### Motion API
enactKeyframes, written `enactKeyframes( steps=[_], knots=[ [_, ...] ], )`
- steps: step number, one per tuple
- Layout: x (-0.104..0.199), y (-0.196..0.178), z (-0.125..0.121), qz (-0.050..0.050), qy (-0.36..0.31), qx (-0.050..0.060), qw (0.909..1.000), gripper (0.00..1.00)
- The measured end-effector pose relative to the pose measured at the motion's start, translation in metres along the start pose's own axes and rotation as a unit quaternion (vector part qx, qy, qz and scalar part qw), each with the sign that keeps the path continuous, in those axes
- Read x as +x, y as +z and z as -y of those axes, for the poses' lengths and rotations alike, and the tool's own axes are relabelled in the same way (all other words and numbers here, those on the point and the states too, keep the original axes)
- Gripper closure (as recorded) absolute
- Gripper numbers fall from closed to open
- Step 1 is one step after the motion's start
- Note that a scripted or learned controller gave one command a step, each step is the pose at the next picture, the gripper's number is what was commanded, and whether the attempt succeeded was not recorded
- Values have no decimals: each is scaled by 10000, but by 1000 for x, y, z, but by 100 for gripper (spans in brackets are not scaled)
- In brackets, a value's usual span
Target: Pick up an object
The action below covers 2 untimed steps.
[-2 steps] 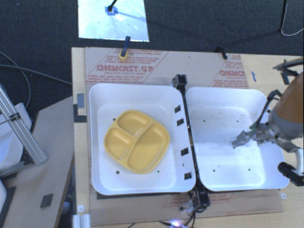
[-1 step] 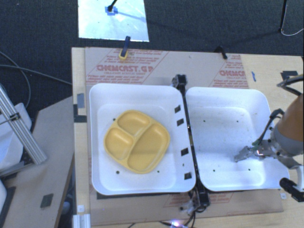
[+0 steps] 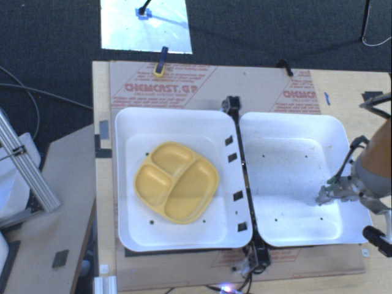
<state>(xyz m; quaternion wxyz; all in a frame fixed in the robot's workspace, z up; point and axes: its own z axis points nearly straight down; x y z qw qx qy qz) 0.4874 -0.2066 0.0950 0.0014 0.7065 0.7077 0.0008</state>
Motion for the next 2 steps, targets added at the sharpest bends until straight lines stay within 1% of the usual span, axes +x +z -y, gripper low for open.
enactKeyframes(
  steps=[1,2],
  knots=[
    [62,11,-81,-10,-57,-23,10000,100],
    [54,11,5,-13,21,40,10000,100]
  ],
)
